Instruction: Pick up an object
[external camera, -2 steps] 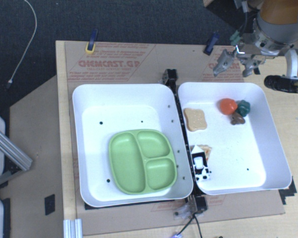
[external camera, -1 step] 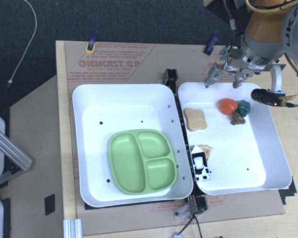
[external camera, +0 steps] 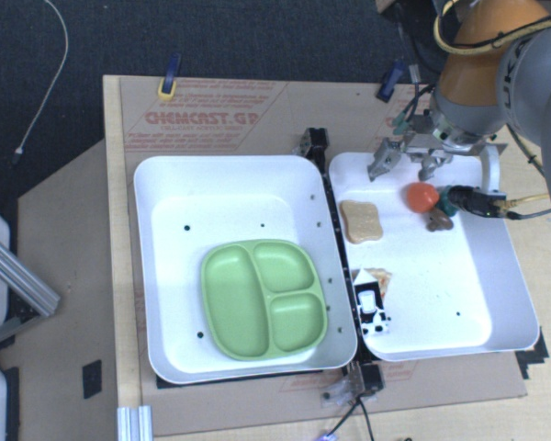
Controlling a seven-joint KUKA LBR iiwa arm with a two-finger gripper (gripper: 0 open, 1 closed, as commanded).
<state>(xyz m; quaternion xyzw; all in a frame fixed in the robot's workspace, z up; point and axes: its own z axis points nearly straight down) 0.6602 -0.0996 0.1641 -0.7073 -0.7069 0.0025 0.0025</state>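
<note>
Currently I see the claw spread, pinching nothing, over the right white bin's far edge; the small round orange-red ball lies just beside it, toward the camera.

A robotics lab: white bins on a cardboard-covered bench, loose cables

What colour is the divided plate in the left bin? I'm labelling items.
Light green, clearest in the camera view.
</note>
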